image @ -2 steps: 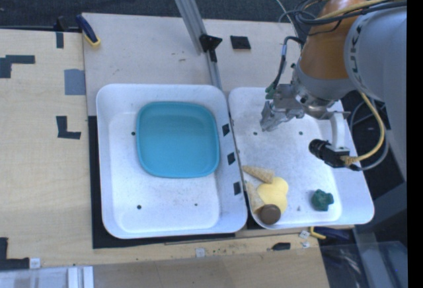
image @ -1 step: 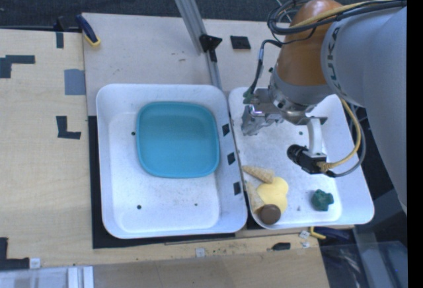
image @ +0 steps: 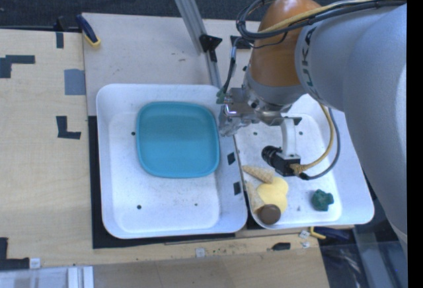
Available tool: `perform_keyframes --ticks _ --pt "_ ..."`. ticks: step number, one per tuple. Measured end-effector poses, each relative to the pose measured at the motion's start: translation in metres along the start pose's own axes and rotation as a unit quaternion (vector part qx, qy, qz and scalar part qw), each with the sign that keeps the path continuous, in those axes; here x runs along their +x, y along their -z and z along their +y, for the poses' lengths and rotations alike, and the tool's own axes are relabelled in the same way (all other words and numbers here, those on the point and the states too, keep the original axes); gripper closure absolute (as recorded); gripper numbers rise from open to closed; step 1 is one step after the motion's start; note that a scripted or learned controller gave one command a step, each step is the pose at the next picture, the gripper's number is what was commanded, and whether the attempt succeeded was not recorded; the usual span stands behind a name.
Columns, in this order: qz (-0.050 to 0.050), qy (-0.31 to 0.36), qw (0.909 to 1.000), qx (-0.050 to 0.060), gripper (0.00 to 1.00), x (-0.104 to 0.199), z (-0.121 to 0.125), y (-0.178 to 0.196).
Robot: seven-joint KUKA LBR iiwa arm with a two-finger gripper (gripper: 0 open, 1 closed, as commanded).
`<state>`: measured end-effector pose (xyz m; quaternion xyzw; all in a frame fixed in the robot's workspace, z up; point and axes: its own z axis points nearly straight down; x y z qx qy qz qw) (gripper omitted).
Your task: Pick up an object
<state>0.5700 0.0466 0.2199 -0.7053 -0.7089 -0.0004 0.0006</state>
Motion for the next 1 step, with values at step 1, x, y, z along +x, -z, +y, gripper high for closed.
perform_keyframes --ticks 1 --pt "0.0 0.0 1.0 0.0 1.0 0.047 -0.0199 -0.0031"
